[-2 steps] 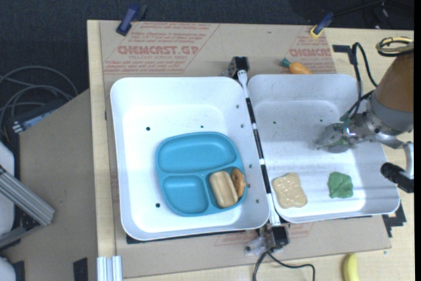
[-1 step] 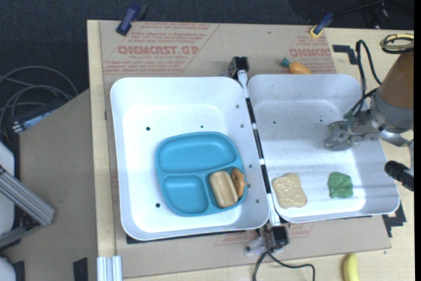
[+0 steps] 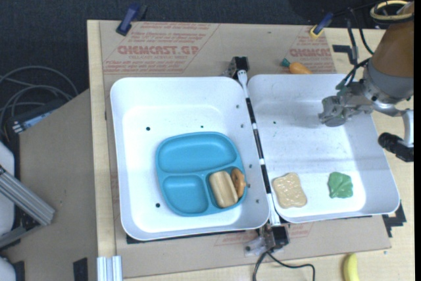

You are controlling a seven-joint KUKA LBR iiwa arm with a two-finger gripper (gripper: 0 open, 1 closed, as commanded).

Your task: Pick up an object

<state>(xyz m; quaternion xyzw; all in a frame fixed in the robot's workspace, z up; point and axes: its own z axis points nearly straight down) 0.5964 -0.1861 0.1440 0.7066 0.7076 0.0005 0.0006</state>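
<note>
In the right bin point(image 3: 302, 135), a tan cracker-like piece point(image 3: 289, 191) lies near the front left and a green leafy piece point(image 3: 340, 185) near the front right. My gripper point(image 3: 332, 112) hangs over the bin's upper right part, well behind both pieces, with nothing seen between its fingers. In the left bin point(image 3: 131, 141) sits a blue divided tray point(image 3: 194, 168), and a brown bread-like item point(image 3: 227, 187) rests in its lower right compartment.
The arm with its orange band point(image 3: 395, 52) comes in from the right. A small orange item point(image 3: 297, 67) and blue clips point(image 3: 130, 19) lie on the cardboard behind the bins. A yellow object point(image 3: 350, 268) lies at the bench's front right.
</note>
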